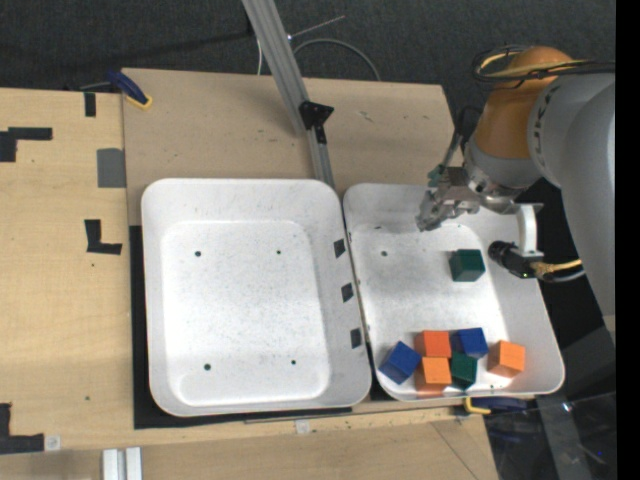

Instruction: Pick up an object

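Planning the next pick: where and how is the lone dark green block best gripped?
Probably from straight above, closing on two opposite flat sides of the dark green block. It lies alone in the right bin, with open floor all round, unlike the packed cluster.

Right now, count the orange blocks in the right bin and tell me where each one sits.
3. One orange block sits in the near cluster's back row, a second directly in front of it, and a third at the cluster's right end. Others could hide behind neighbours.
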Controlling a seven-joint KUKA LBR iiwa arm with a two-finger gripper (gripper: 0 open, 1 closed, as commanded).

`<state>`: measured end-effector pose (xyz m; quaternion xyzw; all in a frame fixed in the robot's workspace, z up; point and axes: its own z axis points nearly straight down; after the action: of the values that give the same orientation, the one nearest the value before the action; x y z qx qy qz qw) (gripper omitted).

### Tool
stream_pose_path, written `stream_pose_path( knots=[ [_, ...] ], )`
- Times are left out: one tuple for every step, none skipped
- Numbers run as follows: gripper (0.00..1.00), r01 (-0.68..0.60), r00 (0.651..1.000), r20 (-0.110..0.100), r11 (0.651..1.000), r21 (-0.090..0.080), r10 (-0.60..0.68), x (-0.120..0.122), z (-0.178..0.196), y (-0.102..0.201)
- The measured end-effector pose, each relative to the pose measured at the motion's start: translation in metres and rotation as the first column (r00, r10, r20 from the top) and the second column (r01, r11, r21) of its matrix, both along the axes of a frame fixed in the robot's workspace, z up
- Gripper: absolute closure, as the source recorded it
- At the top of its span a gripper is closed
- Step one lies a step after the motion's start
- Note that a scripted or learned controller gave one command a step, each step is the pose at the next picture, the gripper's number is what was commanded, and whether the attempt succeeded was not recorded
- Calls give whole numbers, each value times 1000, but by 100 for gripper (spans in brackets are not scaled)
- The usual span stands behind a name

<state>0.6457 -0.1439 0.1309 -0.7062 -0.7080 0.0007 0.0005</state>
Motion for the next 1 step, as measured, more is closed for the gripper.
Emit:
stream_pose_path(
  knots=[
    [100, 0, 1000, 6, 1000, 0, 0, 0, 53, 11]
  ],
)
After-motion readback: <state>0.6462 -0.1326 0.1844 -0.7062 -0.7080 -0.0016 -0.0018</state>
